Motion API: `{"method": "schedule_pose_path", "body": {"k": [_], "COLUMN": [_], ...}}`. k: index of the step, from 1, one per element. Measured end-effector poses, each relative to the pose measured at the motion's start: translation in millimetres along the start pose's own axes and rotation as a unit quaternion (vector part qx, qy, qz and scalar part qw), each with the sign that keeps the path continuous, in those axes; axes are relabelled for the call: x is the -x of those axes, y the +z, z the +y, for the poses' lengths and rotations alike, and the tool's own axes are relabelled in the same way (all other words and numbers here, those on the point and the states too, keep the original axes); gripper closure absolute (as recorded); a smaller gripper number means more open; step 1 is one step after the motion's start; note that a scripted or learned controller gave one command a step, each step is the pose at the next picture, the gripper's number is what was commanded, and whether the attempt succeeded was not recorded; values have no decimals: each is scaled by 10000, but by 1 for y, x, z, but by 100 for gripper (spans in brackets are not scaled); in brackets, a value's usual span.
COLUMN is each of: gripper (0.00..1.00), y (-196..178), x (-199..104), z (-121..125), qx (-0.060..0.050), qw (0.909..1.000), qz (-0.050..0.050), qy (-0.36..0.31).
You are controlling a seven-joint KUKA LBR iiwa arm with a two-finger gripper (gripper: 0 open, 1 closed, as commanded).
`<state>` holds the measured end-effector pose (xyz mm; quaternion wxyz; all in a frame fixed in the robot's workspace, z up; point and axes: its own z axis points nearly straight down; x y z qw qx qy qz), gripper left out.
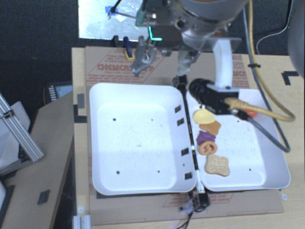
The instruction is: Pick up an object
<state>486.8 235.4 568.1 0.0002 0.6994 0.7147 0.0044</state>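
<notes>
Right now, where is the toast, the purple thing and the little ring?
toast (pixel 217 165), camera view, middle of the slice.
purple thing (pixel 206 137), camera view, its top.
little ring (pixel 207 148), camera view, on its rim.

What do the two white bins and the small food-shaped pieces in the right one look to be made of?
The left bin and the right bin look like thin moulded plastic: rounded corners, smooth matt white, faint sheen. The toast-shaped piece is speckled tan and matt, perhaps foam or rubber. The ring, the purple piece and the yellow piece look like soft plastic toys; too small to be certain.
</notes>
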Motion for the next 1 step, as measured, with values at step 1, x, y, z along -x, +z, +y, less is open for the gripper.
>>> {"method": "schedule_pose_path", "body": {"k": [1], "gripper": [100], "y": [-12], "x": [0], "z": [0], "qx": [13], "qw": [10000], "qz": [9], "qy": [-17]}}
